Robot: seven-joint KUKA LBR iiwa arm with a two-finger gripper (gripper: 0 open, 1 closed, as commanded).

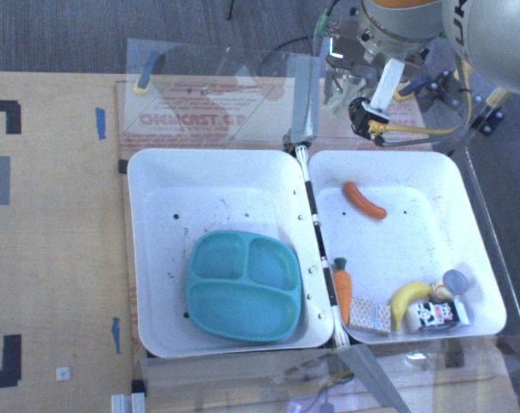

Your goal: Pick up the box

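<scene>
The arm (415, 7) comes in at the top right, its orange band above the far rim of the right bin (479, 231). The wrist hangs past that rim, over the clutter of cables behind the bins, not over either bin's floor. The gripper (342, 84) sits low under the wrist, near the divider's far end, well apart from everything in the bins; its state cannot be told from this angle.

Two bins lie side by side. The left bin (157, 196) holds one plate (243, 286), teal, with three compartments.

The right bin holds six things. One sausage (364, 200) lies alone near the far side. The rest crowd the near edge: one carrot (342, 289) along the divider, one box (370, 317) with a patterned face just beside it, one banana (411, 301) touching the box's right side, one carton (436, 315) against the banana, and one small grey cup (455, 280) by the right wall.
</scene>
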